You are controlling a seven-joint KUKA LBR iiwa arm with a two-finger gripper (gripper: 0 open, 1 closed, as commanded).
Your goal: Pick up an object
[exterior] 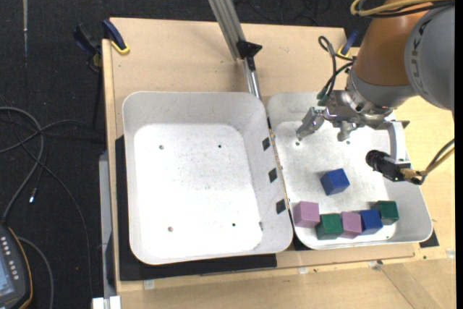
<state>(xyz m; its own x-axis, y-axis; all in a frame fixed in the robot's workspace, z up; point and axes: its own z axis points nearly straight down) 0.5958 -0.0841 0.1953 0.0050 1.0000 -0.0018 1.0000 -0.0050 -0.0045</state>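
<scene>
My gripper (327, 128) hangs over the far part of the right bin (289, 112), its two fingers spread open with nothing between them. A blue cube (334, 181) lies alone in the middle of that bin, nearer the camera than the gripper. Along the bin's near edge sits a row of cubes: a purple one (307, 213), a dark green one (330, 226), a second purple one (351, 223), a blue one (370, 219) and a green one (388, 210).
The left bin (192, 174) lies beside the right one, their rims meeting at the middle. A slanted metal pole (221, 0) rises from the bench behind the bins. A black cylinder (383, 164) on the arm juts over the right bin's right side.
</scene>
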